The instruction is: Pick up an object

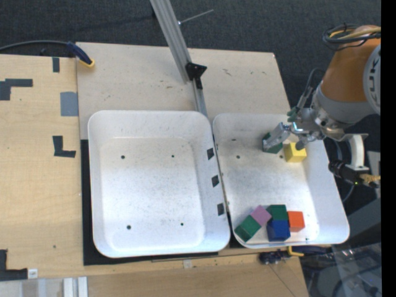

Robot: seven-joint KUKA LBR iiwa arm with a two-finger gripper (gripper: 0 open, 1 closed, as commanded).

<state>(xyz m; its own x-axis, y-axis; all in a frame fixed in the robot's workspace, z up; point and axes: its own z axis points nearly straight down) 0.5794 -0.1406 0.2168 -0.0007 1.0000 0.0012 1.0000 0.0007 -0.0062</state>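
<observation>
Camera view, from above at a slant. Grey arm (352, 79) with orange band, reaching in from the right, wrist bent down over the far right corner of the right bin (322, 184). Gripper (281, 140) low inside that bin, near its far edge — fingers hard to read at this size, so cannot tell whether released or clenched. Yellow block (295, 153) just beside the gripper, toward the bin's right wall, resting on the floor; touching or apart, unclear.

Near edge of the same bin: a tight cluster of small hard-edged blocks — green block (249, 228), pink block (261, 215), dark green block (277, 211), blue block (278, 229), orange block (296, 220).

Both bins shallow, white, rounded corners, speckled with dark scuffs. Left bin (151, 122) beside the right one, rims touching. Bench (37, 166) of pale wood.
</observation>
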